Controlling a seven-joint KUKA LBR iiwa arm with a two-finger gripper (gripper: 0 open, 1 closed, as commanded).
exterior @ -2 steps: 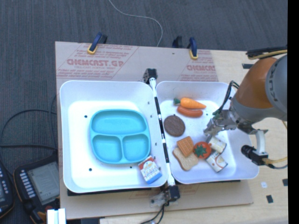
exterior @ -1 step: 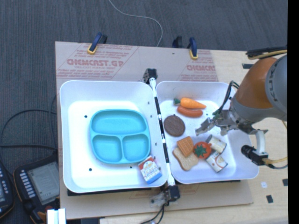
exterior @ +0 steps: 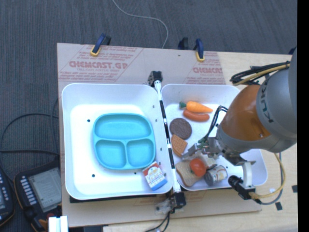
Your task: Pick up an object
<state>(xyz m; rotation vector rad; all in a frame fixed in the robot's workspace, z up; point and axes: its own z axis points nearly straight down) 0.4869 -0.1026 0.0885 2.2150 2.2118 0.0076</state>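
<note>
Objects for picking sit mostly in the right bin, so I read the bench from its left edge across. My left bin carries a blue divided plate near its middle, with bare white floor all round it, and a small red and white carton at the near right corner, close against the dividing rim. Past that rim, the right bin is crowded along its left side: a carrot and a red pepper toward the far edge, a dark round cookie below them, an orange cracker hard by the left wall, then a bread slice with a tomato touching it at the near edge, and a metal can just beside. I see the gripper low over the tomato and bread; I cannot tell how its fingers stand. The arm covers the bin's right half.
</note>
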